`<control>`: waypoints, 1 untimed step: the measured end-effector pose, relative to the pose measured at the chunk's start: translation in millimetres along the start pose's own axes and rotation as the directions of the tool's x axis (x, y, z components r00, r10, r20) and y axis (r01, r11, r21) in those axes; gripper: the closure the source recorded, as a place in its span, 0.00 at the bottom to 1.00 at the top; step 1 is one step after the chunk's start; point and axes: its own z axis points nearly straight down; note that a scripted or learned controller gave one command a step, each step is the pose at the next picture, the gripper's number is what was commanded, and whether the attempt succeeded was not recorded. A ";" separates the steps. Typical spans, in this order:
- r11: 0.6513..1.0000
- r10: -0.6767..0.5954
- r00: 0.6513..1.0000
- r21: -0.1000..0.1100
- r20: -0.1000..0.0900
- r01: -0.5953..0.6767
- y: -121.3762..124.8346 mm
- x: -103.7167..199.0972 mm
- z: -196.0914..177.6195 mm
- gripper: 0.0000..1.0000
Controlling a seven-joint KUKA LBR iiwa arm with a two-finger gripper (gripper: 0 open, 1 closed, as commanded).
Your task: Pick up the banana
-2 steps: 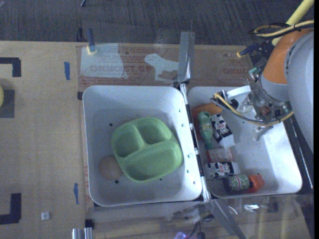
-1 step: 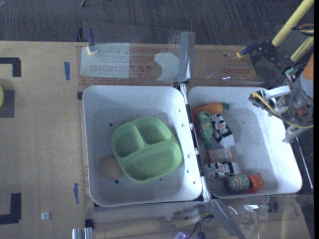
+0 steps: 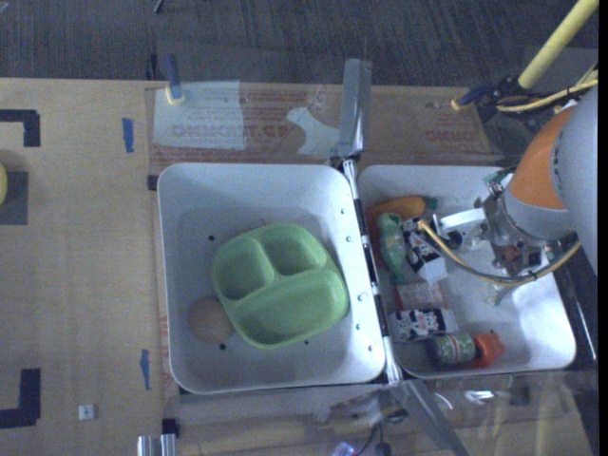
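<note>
Two white bins sat side by side on the wooden bench (image 3: 76,283). The left bin (image 3: 190,212), in the middle of the frame, held a green divided plate (image 3: 280,283) lying flat, with three compartments. A round brownish ball (image 3: 209,319) touched the plate's lower left edge.

The right bin (image 3: 541,335) was crowded along its left side. An orange carrot-like piece (image 3: 399,205) lay at the top, and just below it a green bottle (image 3: 390,240) ran up and down the frame. A black-and-white carton (image 3: 420,245) was pressed against the bottle, and a second small carton (image 3: 423,323) lay lower down. A green jar (image 3: 456,349) with an orange cap (image 3: 487,347) lay on its side near the bottom rim.

The arm (image 3: 570,160) came in from the right edge. Its gripper (image 3: 508,255) hung over the middle of the right bin, with a yellow cable (image 3: 456,257) looping from it towards the cartons. Seen from above, the gripper's body hid its tip, so how its grip stood could not be told.

The banana could not be picked out for certain among these things, so its long axis and direction could not be told either. A yellow sliver (image 3: 3,186) lay on the bench at the far left edge of the frame, cut off too much to identify.
</note>
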 end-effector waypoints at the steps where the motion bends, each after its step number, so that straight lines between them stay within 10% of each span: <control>1: 1.000 0.000 1.000 0.003 0.006 0.000 -64.3 -10.3 -5.9 0.00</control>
